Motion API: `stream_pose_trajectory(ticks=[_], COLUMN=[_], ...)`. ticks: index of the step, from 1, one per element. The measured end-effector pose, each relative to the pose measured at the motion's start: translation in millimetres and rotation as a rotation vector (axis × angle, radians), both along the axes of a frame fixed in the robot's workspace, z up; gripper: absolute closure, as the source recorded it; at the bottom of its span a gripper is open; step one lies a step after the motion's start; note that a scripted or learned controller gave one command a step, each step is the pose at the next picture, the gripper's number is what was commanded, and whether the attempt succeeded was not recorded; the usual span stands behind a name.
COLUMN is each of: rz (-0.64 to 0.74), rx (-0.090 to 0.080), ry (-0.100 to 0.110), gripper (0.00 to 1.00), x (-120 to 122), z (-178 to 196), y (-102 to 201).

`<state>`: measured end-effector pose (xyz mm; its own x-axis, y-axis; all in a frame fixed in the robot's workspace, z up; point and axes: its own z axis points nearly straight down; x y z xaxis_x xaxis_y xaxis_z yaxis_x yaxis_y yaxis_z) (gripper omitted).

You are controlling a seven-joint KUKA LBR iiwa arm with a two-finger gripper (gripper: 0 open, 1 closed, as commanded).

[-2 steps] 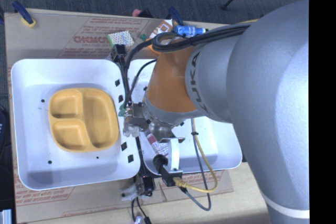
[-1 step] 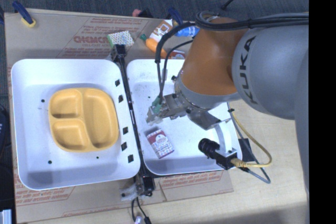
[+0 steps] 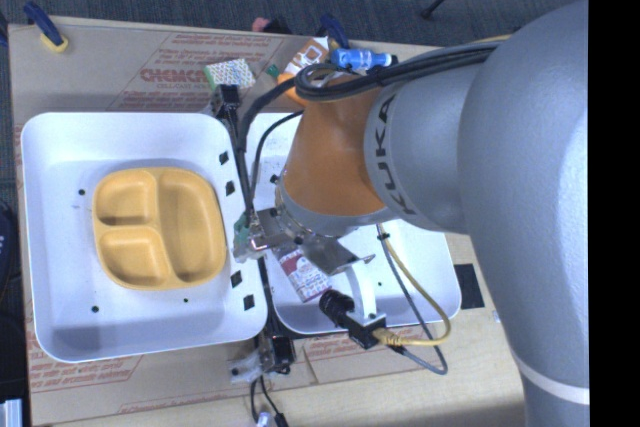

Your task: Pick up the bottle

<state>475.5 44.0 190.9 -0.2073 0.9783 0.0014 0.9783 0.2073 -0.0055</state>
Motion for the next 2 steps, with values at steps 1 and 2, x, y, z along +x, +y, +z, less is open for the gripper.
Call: stream_pose_trajectory(ticks=[1,2], rz=[0.118,0.56], rx=[0.0,0.003], ry=[-0.004,-0.001], gripper=[1.0,1.0], x=[5,0], z=[52,0], y=[-83,-25])
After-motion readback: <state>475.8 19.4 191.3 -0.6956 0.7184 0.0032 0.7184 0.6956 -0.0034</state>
